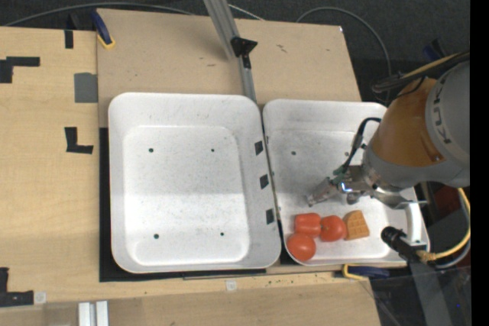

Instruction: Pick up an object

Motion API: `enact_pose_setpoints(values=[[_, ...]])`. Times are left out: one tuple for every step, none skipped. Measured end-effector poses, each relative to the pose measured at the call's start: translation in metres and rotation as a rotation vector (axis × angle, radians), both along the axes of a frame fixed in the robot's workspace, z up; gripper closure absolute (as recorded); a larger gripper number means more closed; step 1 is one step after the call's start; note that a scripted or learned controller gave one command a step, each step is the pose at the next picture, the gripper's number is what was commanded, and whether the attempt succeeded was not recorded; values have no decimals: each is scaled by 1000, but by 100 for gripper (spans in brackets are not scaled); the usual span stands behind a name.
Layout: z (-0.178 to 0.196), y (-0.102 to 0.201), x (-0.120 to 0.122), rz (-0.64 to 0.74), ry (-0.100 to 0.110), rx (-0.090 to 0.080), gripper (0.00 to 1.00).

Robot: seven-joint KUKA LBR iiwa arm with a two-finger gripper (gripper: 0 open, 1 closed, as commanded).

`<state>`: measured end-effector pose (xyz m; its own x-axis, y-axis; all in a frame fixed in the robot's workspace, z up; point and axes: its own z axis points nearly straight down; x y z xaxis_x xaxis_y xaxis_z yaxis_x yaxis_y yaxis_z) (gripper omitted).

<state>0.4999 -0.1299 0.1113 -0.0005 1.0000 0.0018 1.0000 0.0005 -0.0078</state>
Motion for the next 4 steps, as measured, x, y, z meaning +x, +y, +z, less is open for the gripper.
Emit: enact_pose_setpoints(values=[[12,0,1,1,-3,0,100],[72,-3,-5,0,-11,-3,100],[102,-2,-4,1,-10,-3,100],[113,44,17,6,-8,0,100]])
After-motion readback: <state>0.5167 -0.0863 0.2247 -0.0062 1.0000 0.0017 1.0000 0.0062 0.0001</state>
